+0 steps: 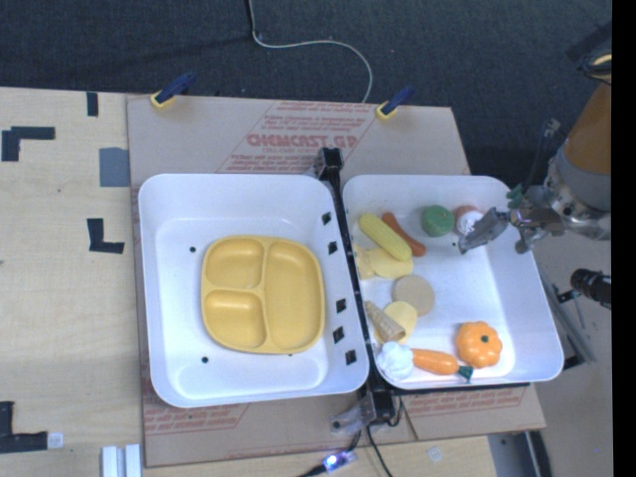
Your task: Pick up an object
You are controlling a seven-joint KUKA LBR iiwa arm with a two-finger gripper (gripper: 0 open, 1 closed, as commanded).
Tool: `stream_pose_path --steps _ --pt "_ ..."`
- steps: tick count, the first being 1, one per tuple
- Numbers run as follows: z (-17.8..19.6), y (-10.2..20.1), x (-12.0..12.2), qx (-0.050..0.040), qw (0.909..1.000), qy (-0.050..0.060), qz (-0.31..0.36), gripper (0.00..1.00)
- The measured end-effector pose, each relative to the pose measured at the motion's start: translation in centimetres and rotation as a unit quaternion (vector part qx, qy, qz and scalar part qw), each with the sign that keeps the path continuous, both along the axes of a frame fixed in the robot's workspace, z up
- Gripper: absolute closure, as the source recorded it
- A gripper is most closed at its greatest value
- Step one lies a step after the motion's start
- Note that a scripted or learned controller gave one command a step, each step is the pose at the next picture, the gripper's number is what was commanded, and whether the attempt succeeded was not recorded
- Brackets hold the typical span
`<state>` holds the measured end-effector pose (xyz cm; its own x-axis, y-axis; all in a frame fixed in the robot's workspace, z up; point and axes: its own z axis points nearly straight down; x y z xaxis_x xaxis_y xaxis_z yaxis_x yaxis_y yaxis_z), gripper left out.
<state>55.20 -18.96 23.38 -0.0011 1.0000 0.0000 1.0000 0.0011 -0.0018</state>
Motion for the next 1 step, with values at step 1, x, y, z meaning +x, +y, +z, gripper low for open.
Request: stream_pose_path --steps 1 --pt "-5.11 8.72 -2.12 0.0025 1.0000 0.003 0.003 0.00"
